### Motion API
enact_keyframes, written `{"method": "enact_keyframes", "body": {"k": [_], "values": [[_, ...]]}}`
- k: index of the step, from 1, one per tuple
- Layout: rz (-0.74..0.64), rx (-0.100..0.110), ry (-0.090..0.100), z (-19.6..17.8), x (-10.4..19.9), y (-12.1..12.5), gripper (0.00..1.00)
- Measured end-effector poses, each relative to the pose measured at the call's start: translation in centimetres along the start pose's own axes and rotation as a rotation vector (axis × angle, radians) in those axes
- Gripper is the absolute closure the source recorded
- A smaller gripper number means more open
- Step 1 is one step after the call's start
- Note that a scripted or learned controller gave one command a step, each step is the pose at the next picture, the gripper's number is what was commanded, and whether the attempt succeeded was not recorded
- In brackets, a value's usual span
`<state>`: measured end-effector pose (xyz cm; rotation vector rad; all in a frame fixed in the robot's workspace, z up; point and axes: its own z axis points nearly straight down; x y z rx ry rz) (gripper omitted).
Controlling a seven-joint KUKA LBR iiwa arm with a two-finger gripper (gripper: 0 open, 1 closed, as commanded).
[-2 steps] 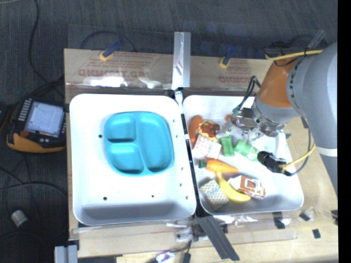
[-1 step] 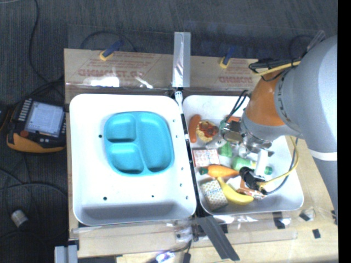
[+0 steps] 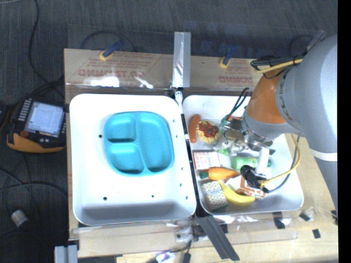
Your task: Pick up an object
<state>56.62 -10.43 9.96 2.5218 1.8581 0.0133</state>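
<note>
Even bright overhead light, soft shadows, slight blur, white bins (image 3: 82,163) glaring.

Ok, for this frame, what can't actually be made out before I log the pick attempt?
- Gripper, camera view: the wrist and cables cover it, so contact with any object is unreadable.
- Green item: partly under the gripper, identity unclear.
- Right bin: its far right side is covered by the grey arm.
- Small card: print too small to read.
- Handheld device on the floor: screen too blurred to read.

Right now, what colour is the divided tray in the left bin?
Light blue: the tray shows best in the camera view.
</note>
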Motion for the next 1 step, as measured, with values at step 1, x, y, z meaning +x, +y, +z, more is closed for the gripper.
{"method": "enact_keyframes", "body": {"k": [1], "values": [[-0.058, 0.015, -0.005, -9.5, 3.61, 1.5, 1.0]]}}
